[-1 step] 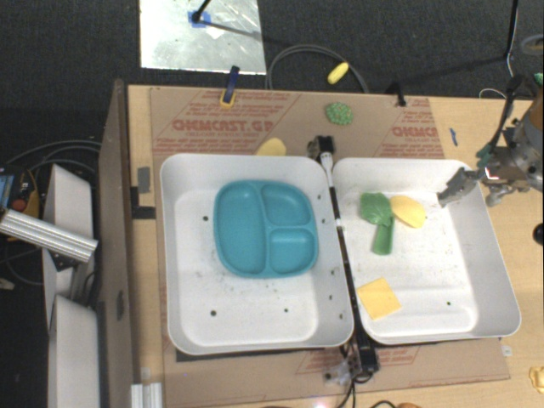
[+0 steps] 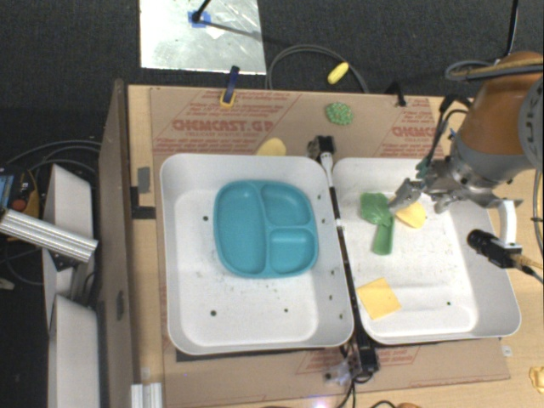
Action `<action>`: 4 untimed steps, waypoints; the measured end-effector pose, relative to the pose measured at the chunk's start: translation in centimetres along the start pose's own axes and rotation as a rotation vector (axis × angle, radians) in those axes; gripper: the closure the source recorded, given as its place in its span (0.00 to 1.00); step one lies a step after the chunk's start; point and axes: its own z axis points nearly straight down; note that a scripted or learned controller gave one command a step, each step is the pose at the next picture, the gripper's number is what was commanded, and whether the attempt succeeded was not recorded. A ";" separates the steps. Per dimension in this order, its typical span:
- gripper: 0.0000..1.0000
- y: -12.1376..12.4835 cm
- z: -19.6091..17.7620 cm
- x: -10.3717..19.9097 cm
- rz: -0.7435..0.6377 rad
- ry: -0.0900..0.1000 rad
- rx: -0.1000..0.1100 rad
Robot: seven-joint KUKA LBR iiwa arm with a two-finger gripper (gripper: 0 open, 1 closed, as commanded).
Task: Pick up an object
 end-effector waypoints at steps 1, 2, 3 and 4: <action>0.00 -0.2 8.3 3.2 0.001 0.000 0.001; 0.00 -1.1 10.0 4.0 0.006 -0.001 -0.002; 1.00 -1.0 8.9 3.9 0.006 -0.002 -0.005; 1.00 2.5 -0.6 12.5 -0.005 0.001 -0.014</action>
